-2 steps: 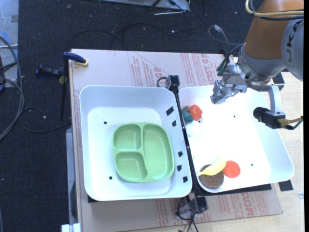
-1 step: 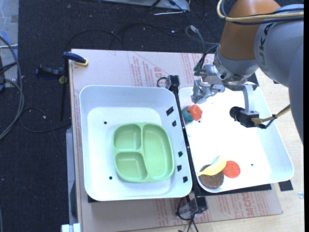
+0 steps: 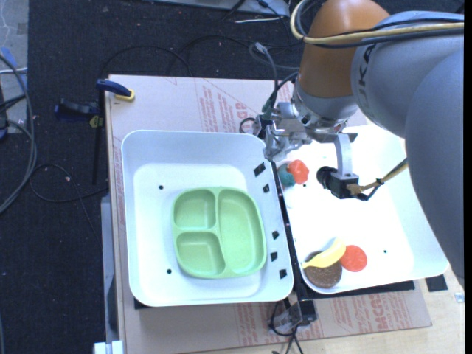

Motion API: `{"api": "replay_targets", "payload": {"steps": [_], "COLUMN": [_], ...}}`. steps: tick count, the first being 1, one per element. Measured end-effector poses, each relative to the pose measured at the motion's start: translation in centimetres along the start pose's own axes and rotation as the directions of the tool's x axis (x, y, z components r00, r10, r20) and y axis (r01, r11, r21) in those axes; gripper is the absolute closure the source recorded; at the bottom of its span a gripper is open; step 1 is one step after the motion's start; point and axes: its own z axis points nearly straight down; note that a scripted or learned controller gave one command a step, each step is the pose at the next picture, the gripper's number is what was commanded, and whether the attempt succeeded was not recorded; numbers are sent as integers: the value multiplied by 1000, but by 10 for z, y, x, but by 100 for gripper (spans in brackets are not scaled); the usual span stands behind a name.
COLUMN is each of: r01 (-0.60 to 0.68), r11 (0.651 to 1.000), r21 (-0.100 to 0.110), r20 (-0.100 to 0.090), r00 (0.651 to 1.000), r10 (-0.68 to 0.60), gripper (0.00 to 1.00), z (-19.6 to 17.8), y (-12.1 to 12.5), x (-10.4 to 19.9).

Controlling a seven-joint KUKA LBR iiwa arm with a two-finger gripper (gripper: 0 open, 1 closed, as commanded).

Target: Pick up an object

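Note:
In the right bin (image 3: 383,198), a small orange-red object (image 3: 298,171) lies near the left wall with a teal piece (image 3: 285,177) beside it. At the bin's front lie a yellow banana-shaped piece (image 3: 327,255), a red disc (image 3: 355,258) and a brown round item (image 3: 323,275). My gripper (image 3: 276,150) hangs low over the back left corner of this bin, just up and left of the orange-red object. I see nothing in its grasp.
The left bin (image 3: 147,161) holds a green divided plate (image 3: 219,231). A black part (image 3: 336,181) on a grey bracket hangs off the wrist over the right bin. The big grey arm covers the right bin's back right. A blue clamp (image 3: 114,89) sits at the bench's back left corner.

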Motion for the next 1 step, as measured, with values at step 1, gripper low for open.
{"api": "replay_targets", "payload": {"steps": [1], "r01": [-1], "r11": [1000], "r21": [0], "r20": [0], "r00": [1000], "r10": [1], "gripper": [100], "z": [11], "y": [10], "x": [43]}}
